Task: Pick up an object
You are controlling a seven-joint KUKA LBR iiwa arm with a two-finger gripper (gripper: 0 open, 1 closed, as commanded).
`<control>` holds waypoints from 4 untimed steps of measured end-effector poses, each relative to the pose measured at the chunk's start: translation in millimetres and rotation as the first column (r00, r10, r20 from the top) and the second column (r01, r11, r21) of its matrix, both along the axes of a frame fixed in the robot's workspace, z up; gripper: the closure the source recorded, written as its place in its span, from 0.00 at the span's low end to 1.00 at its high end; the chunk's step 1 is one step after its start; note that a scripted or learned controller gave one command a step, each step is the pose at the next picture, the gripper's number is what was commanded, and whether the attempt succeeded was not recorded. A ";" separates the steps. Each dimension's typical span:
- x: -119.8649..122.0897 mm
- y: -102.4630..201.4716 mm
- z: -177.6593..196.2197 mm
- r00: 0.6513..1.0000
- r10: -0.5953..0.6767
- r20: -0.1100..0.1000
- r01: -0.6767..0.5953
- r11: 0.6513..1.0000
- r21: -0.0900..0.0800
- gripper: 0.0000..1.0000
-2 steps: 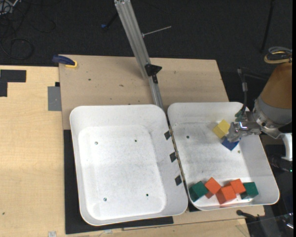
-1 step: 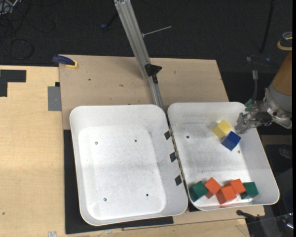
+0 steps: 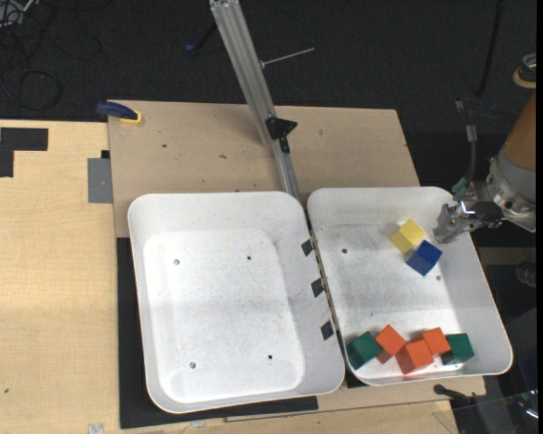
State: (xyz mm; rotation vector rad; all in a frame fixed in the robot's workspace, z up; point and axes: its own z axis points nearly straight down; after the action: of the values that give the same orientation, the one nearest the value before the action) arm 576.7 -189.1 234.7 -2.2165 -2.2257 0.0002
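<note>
Two white bins on the table (image 3: 253, 143)
Right bin (image 3: 489, 297) holds yellow block (image 3: 407, 236), blue block (image 3: 424, 258), orange and green blocks (image 3: 414, 346) at lower frame; the jaws (image 3: 450, 221) hang near its right rim, state unclear.

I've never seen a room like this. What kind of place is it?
Probably a robot lab. A robot arm reaches over two white bins holding colored blocks, and cables lie on the dark floor behind the wooden bench.

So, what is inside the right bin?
The right bin holds a yellow block touching a blue block, plus a cluster of green and orange blocks at its near edge. Whether the cluster hides more is unclear.
</note>
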 end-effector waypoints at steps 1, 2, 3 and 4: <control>3.9 48.8 -10.8 1.000 0.000 -0.003 0.000 1.000 0.003 1.00; 7.3 104.1 -20.4 1.000 0.000 -0.004 0.000 1.000 0.003 1.00; 9.5 162.6 -8.2 1.000 0.002 -0.001 -0.002 1.000 0.003 1.00; 12.4 215.3 2.4 1.000 0.001 -0.002 -0.001 1.000 0.002 1.00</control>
State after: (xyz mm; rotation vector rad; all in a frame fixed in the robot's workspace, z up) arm 589.1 26.1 237.1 -2.2137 -2.2248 -0.0005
